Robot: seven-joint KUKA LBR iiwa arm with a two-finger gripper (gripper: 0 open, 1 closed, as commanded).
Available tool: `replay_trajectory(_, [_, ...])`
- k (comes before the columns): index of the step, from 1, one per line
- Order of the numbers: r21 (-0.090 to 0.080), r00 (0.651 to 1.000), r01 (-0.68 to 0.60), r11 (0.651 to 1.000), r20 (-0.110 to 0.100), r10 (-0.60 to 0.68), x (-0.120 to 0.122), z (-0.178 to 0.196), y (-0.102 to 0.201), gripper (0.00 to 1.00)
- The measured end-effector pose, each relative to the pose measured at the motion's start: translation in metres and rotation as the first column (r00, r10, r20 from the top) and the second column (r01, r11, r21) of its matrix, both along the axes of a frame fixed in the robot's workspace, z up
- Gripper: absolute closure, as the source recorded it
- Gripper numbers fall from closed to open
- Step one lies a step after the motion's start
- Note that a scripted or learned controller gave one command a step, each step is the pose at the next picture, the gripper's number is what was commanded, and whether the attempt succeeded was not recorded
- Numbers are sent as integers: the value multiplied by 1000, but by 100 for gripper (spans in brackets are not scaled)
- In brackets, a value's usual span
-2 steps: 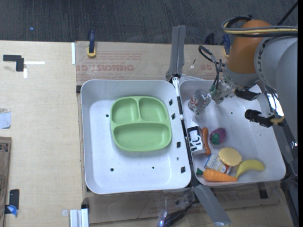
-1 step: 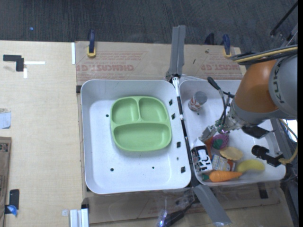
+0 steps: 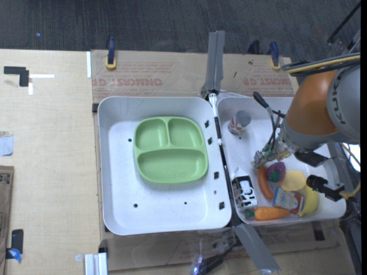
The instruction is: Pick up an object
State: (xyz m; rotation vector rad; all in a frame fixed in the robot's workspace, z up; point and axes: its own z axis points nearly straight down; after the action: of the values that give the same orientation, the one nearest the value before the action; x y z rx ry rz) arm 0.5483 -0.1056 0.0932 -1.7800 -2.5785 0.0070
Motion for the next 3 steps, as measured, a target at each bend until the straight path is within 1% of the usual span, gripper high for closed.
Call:
replay_trajectory(1, [-3, 998, 67, 998, 4, -67, 26, 94, 67, 100])
replay_trajectory(2, [-3, 998, 66, 998, 4, -66, 26, 94, 67, 0])
replay_trajectory(3, [-1, 991, -137, 991, 4, 137, -29, 128, -3, 0])
